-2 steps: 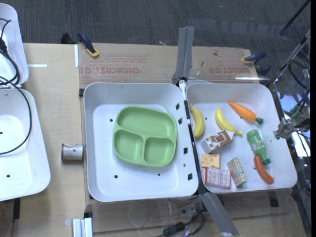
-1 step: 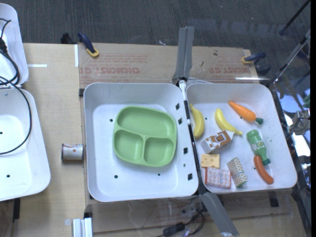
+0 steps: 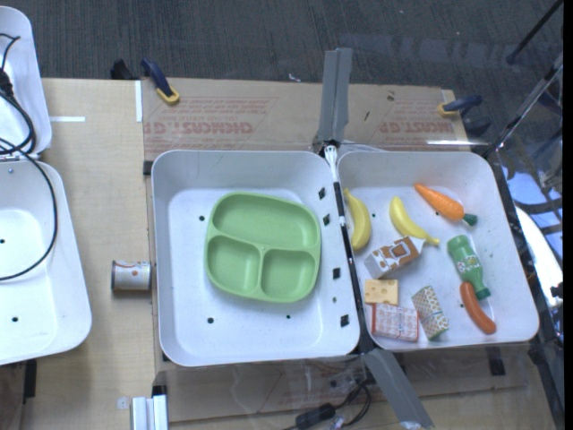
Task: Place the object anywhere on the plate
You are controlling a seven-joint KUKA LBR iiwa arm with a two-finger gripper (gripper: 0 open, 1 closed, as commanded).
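Two white bins, green plate (image 3: 263, 246) in the left one, bananas, carrot (image 3: 442, 202) at two o'clock, gripper state impossible to tell.

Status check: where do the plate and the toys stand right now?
Green plate alone in left bin, nothing on it. Toys all in right bin: two bananas, carrot, bottle. No pick yet.

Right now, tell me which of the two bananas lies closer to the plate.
The left banana, lying along the right bin's left wall beside the divider. The other banana lies farther right, above the small carton, away from the green plate.
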